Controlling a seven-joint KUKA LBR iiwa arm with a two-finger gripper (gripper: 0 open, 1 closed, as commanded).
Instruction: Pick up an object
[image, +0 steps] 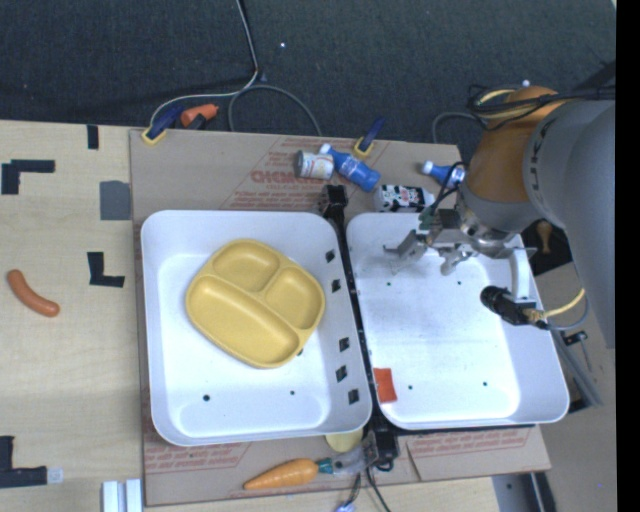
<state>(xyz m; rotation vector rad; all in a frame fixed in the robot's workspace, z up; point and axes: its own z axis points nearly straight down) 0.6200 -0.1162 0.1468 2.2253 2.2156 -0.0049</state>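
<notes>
A yellow divided plate (257, 300) lies in the left white bin (165, 400). In the right white bin (530, 405) a small orange-red block (383, 384) rests near the front left corner. My gripper (428, 252) hangs over the back part of the right bin, open, its two fingers (402, 245) spread with nothing between them. It is well behind the block and to the right of the plate.
Black clips (343, 345) line the divider between the bins. On the bench outside them lie an orange sausage toy (33, 293) at far left, a carrot toy (283, 474) in front, and blue-and-white bottles (340, 165) behind.
</notes>
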